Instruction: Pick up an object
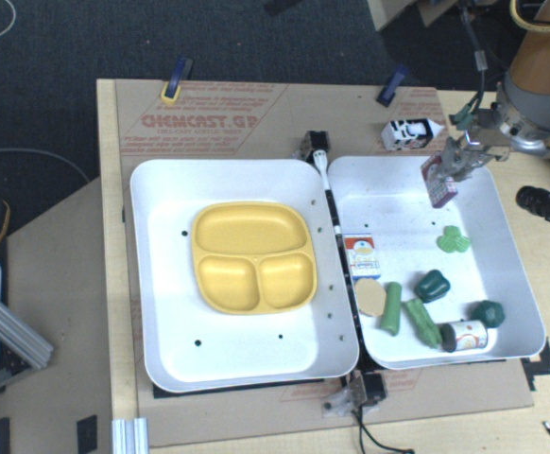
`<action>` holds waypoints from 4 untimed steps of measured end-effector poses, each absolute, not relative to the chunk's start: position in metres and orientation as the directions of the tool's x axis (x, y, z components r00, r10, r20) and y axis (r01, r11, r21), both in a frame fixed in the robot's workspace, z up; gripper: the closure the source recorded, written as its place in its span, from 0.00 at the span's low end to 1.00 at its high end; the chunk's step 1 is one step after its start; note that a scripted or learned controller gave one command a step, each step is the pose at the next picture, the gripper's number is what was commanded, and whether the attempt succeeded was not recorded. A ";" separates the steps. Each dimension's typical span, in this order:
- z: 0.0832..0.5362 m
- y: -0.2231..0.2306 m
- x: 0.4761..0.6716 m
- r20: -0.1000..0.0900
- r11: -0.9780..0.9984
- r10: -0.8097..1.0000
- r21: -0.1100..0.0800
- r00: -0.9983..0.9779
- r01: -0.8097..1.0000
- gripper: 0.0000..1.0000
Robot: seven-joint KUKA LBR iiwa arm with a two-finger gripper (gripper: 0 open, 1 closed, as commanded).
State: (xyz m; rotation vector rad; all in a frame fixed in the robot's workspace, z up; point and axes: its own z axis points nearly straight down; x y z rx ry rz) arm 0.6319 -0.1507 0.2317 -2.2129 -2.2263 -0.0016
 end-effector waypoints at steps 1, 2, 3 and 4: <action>0.240 -0.099 0.630 0.003 0.006 1.000 -0.001 -0.006 1.000 1.00; 0.234 -0.036 0.634 0.002 0.006 1.000 -0.002 -0.006 1.000 1.00; 0.227 0.011 0.637 0.001 0.005 1.000 -0.003 -0.005 1.000 1.00; 0.234 0.040 0.626 0.002 0.004 1.000 -0.003 -0.004 1.000 1.00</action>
